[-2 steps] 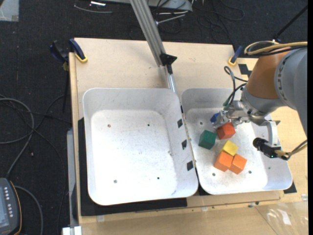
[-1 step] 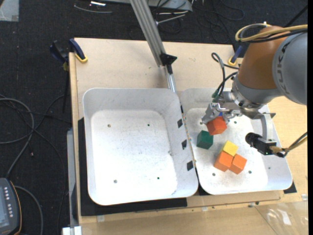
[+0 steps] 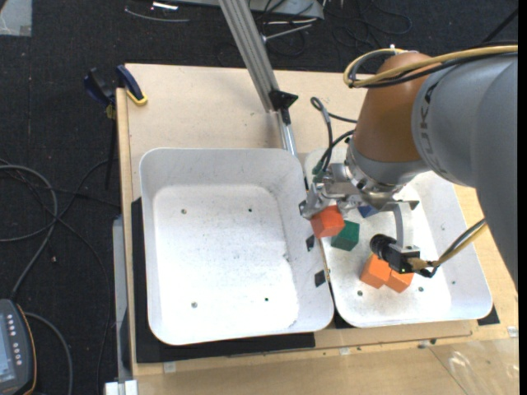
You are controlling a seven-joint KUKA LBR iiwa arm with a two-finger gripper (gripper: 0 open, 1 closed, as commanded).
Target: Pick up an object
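Camera view puts our gripper [image 3: 328, 214] low in the right bin [image 3: 461, 303], jaws seemingly clamped on an orange block [image 3: 329, 221] beside a green block [image 3: 347, 236]; we judge the grasp made, and lifting straight up comes next.

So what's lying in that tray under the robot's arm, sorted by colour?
Orange blocks: 3, one up by the arm's tip, two side by side lower down
Green block: 1
Blue piece, mostly hidden by the arm: 1
Total: 5
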